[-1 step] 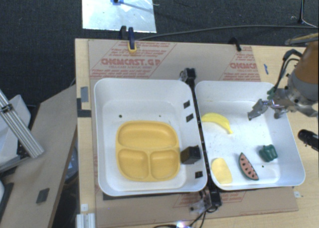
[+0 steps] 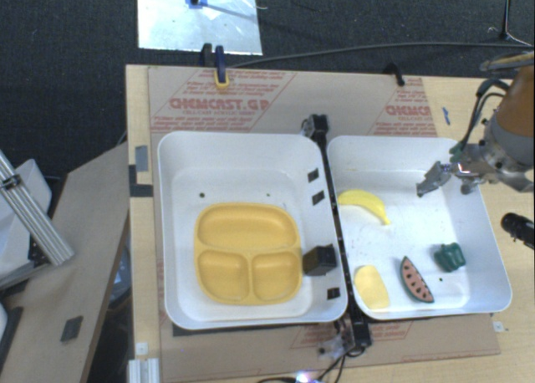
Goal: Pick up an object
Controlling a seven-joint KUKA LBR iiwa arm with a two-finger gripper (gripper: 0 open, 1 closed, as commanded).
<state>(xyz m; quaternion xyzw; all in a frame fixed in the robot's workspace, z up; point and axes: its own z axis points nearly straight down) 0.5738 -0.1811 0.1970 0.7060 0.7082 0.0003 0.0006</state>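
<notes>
We see a banana [image 2: 365, 204] near the right bin's [image 2: 489, 243] back-left corner, with a yellow piece [image 2: 372, 286], a watermelon slice [image 2: 415, 279] and a green toy [image 2: 449, 257] along its front edge. The gripper [image 2: 451, 179] hovers over the back-right corner — fingers seemingly spread, gripping nothing. The left bin [image 2: 180, 206] carries a yellow divided plate [image 2: 248, 252].

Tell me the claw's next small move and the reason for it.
Probably slide left and down toward the banana. The claw hangs over the right bin near its far edge with nothing between its fingers, and the banana looks like the nearest item, lying apart from the others.
</notes>
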